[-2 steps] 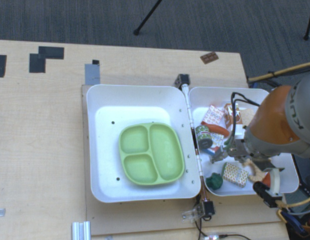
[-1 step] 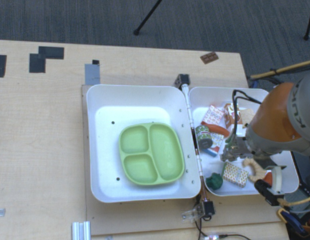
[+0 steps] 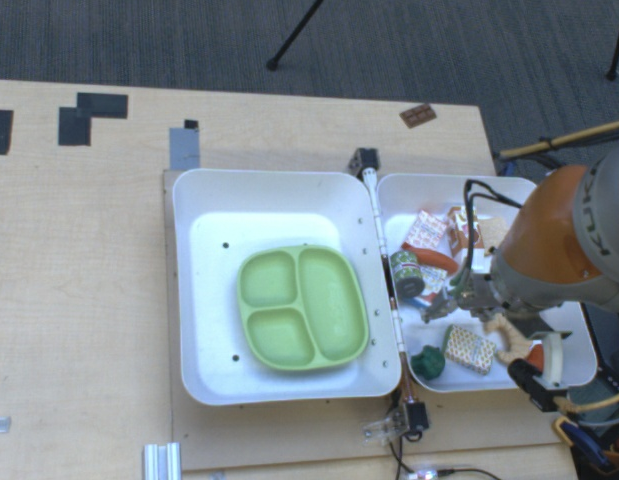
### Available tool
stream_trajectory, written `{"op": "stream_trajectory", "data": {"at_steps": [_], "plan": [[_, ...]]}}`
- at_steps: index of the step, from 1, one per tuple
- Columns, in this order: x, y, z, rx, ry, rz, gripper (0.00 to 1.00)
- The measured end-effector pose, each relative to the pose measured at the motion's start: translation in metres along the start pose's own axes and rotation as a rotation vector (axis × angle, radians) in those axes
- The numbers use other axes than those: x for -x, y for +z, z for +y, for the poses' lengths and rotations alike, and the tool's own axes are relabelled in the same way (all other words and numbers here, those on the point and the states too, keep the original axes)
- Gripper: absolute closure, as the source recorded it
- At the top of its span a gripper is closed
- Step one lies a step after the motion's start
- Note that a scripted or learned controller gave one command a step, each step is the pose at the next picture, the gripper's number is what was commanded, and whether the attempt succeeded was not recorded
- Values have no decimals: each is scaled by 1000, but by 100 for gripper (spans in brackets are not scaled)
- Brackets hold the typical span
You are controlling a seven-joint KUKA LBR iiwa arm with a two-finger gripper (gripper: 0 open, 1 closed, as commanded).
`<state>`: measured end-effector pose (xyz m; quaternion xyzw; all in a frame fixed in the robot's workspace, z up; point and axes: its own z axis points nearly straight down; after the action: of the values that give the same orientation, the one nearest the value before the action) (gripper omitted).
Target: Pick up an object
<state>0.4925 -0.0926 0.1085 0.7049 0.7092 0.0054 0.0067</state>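
Note:
My gripper (image 3: pixel 447 303) hangs low over the middle of the right bin (image 3: pixel 579 368), under the orange band of the arm. Just left of it lies a dark can (image 3: pixel 407 274) with a red sausage-shaped piece (image 3: pixel 436 259) behind it. A red and white patterned packet (image 3: pixel 426 232) lies further back. In front of the gripper sit a checked pale block (image 3: pixel 469 348) and a green broccoli-like toy (image 3: pixel 427 364). A tan piece (image 3: pixel 509 336) and a small orange piece (image 3: pixel 535 351) lie to the right of the block. The arm hides part of the bin's right side.
The left bin (image 3: pixel 204 298) holds a light green plate (image 3: pixel 303 308) with three compartments. A raised divider (image 3: pixel 381 258) runs between the bins. The wooden bench (image 3: pixel 79 288) stretches to the left. Cables and a clip (image 3: pixel 404 420) sit at the front edge.

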Motion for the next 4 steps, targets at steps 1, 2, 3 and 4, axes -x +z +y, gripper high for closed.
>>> {"op": "stream_trajectory", "data": {"at_steps": [1,2,3,4], "plan": [[-1,-10,2,3,-2,1,100],[-1,-10,2,3,-2,1,0],[0,22,5,-12,4,2,0],[0,11,7,-6,2,1,100]]}}
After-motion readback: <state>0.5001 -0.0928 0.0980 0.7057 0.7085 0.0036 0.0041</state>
